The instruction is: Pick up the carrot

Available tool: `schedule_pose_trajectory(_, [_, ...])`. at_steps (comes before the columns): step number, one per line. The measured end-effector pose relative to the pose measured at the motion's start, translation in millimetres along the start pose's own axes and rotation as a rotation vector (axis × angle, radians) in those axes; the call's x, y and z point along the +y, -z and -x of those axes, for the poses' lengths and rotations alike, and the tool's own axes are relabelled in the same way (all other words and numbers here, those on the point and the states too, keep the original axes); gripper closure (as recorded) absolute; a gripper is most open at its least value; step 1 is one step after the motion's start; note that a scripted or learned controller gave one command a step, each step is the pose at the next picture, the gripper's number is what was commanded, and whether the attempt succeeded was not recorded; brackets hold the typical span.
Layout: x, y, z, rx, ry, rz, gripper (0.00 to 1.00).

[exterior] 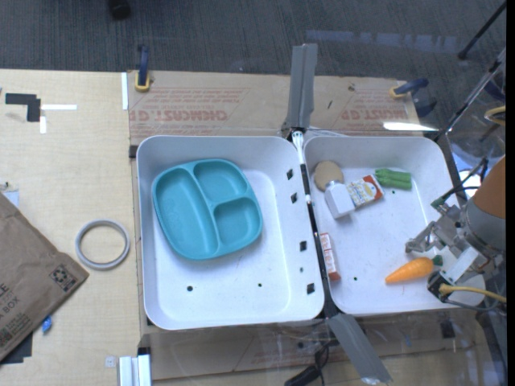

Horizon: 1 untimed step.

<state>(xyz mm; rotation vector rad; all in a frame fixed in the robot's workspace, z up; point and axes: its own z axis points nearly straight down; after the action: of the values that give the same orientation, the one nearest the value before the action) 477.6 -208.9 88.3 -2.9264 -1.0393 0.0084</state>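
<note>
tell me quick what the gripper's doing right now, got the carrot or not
Gripper: at the right bin's right edge, just above the carrot; carrot lies on the bin floor, not held.

The two white bins (157, 240) look like smooth, shiny plastic. The blue plate (208, 208) inside the left bin is smooth plastic too. The bench (64, 175) beside the bins looks like pale, matt wood.

The right bin (378, 292) has open white floor across its middle, between the carrot (409, 271) near the right wall and the small red packet (327, 256) along the divider. Its far end is crowded by a tan lump (327, 174), a white box (339, 200) and a green item (393, 178)
</note>
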Motion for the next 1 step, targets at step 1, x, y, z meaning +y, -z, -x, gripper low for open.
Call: schedule_pose_trajectory(1, [-10.6,-0.9,-7.7,-0.004,-0.476,0.031,0.00])
